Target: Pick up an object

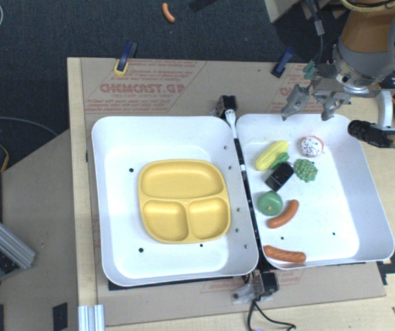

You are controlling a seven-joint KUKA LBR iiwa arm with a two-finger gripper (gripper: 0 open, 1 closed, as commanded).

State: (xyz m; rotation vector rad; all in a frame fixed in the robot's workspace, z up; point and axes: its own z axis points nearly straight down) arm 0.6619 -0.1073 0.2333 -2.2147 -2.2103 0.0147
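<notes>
The end effector [312, 103] hangs over the far edge of the right bin [362, 205], its two fingers spread apart with nothing between them; the grey arm [369, 33] with its orange band rises behind it toward the upper right; all the loose objects lie in the right bin's left half, below and apart from the fingers; a yellow corn cob [271, 155] lies tilted near the bin's far left, a small white speckled ball [312, 145] sits just to its right, and a green broccoli piece [305, 170] rests just below the ball; a black block [279, 176] lies between the corn and the broccoli, touching or nearly touching the corn; a green apple [270, 202] sits below the block, with an orange sausage [283, 213] slanted against its lower right; a second sausage [285, 255] lies along the bin's near edge; the left bin [114, 205] holds a yellow divided plate [183, 200] at its centre; both bins sit on the counter [80, 150].
</notes>
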